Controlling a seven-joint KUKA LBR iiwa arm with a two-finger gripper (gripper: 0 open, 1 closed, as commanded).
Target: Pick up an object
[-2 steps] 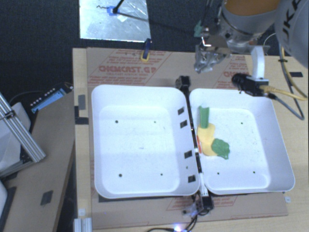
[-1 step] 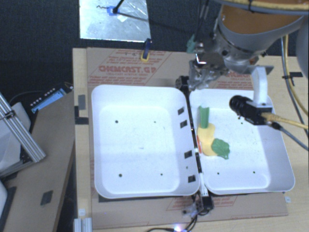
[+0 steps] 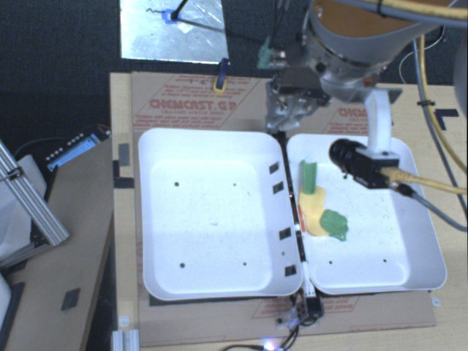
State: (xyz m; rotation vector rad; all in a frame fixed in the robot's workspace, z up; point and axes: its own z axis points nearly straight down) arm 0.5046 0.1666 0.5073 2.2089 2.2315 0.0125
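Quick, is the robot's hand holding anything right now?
Gripper: above the back edge of the bins, nothing seen in it; open or shut cannot be told.

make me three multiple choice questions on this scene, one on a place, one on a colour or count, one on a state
1. Where do the toys lie?
A. in the left bin
B. in the right bin, near the divide between the bins
C. on the cardboard in front of the bins

2. What colour is the upright-looking stick piece above the yellow toy?
A. green
B. red
C. blue

3. Where is the tool just now?
A. resting on the yellow toy
B. pressed into the left bin's floor
C. raised above the far edge of the bins, apart from the toys

Answers:
1. B: the yellow toy, the green stick and the green lump all sit in the right bin, close to its left wall.
2. A: the stick is plainly green.
3. C: the tool hangs near the far rims, with nothing between it and the toys.
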